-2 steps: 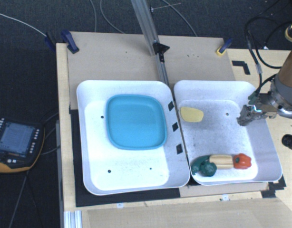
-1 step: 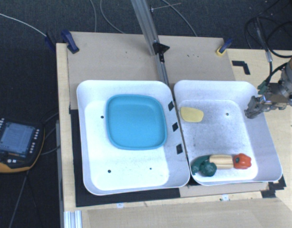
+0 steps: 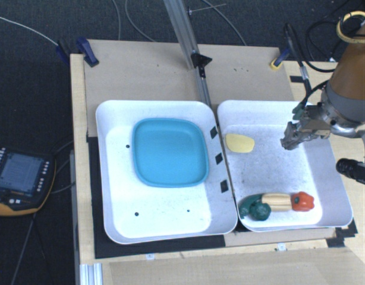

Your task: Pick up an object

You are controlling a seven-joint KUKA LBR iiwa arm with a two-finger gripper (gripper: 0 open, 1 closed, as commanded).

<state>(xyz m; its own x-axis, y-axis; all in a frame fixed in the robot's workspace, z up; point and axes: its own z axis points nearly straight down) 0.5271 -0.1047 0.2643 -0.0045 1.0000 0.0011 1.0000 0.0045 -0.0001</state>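
Overhead, the grey arm [image 3: 349, 85] with its orange band reaches in from the right edge and bends down over the right bin [image 3: 331, 177], its wrist tipped toward the bin's upper right part. The gripper [image 3: 291, 140] hangs at the end of it, dark and blocky, above the speckled white floor near the far wall. Whether it is open or closed cannot be told from this angle; nothing shows between its tips.

Lying in the same bin are 4 small things. A pale yellow piece [image 3: 239, 143] sits to the left of the gripper, near the bin's left wall, apart from it with bare floor between. Along the near wall, well apart from the gripper, 3 items lie in a row and touch one another: a dark green lump [image 3: 255, 209] at the left, a tan cylinder [image 3: 276, 202] in the middle, and a red piece [image 3: 302, 201] at the right.

Beside it, the left bin [image 3: 111, 159] holds a blue square plate [image 3: 170, 152], flat on the floor toward the far side. Both bins rest on a pale wooden bench [image 3: 141, 70].
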